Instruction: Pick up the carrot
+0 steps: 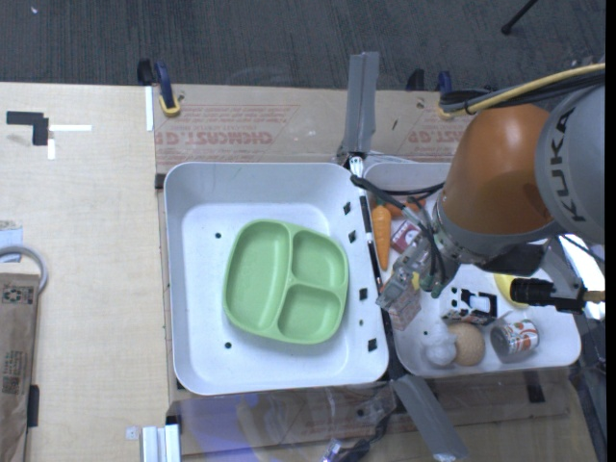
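Carrot [382,231] lies in the bin on the view's right [568,356], set lengthwise against that bin's left wall, close to where the two bins meet. We see the arm [500,176] reaching in over this bin, its orange band above the middle. The jaws hang low just beside the carrot's near end; we cannot tell whether they are open or closed. Along the bin's near edge we see a brown ball [469,345], touching a pale lump [441,352], and a small can [515,336] just beside them. The other bin [202,340] holds a green divided plate [286,282]. Both bins sit on the bench [77,258].
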Robot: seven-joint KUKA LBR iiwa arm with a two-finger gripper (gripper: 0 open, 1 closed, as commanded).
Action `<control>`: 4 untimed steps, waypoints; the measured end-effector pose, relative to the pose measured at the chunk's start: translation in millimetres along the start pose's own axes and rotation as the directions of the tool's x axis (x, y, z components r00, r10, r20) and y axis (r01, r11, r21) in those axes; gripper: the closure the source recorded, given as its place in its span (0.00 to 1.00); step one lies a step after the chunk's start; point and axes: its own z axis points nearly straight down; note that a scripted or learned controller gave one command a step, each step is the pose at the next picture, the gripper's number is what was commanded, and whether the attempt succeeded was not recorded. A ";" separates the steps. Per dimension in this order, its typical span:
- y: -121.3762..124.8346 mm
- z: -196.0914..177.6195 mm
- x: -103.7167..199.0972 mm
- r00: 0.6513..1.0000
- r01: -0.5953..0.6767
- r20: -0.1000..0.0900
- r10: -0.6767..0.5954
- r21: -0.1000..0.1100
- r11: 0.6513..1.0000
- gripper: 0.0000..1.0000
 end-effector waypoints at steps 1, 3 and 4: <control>37.4 0.2 33.9 0.914 -0.406 0.000 0.406 0.002 0.914 1.00; -19.8 -35.5 10.1 0.919 -0.393 -0.002 0.393 0.005 0.919 1.00; -67.4 0.6 -26.4 0.999 0.041 -0.004 -0.041 0.002 0.999 1.00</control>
